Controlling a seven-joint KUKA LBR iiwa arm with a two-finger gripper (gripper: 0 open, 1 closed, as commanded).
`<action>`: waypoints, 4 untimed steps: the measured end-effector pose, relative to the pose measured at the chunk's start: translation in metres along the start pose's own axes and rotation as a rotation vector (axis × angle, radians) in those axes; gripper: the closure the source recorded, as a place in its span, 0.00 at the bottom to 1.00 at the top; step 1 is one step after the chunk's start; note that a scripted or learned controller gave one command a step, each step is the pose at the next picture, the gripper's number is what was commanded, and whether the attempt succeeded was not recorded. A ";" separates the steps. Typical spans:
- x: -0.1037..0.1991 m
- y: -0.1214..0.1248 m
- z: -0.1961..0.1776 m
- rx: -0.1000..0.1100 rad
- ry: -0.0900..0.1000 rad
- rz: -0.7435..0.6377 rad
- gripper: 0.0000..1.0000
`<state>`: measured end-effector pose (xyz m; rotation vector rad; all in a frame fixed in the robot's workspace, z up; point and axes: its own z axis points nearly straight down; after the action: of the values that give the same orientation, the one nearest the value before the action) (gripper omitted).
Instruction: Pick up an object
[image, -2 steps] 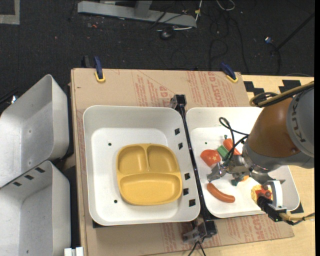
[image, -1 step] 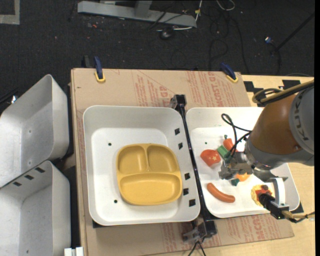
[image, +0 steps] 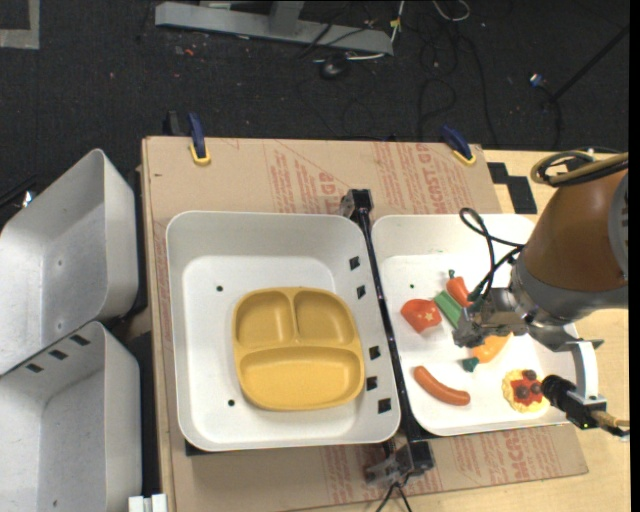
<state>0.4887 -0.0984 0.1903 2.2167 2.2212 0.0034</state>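
Gripper (image: 478, 335) low in right bin (image: 420, 250), touching orange toy (image: 490, 349)

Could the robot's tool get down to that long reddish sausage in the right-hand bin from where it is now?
Probably yes. The long reddish sausage lies flat on bare white bin floor, apart from the other toy foods, with nothing on top of it. The tool hangs just above and to its right, so only a short move seems needed.

A brown board (image: 270, 175) covers the bench, bearing two white bins: the left bin (image: 190, 300) touches the right bin (image: 420, 235).
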 end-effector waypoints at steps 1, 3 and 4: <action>-0.007 -0.003 -0.059 -0.003 -0.001 0.000 1.00; 0.044 0.002 -0.076 0.003 0.002 -0.006 1.00; 0.086 0.012 -0.071 0.003 0.001 -0.005 1.00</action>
<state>0.5002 -0.0125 0.2610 2.2135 2.2288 0.0008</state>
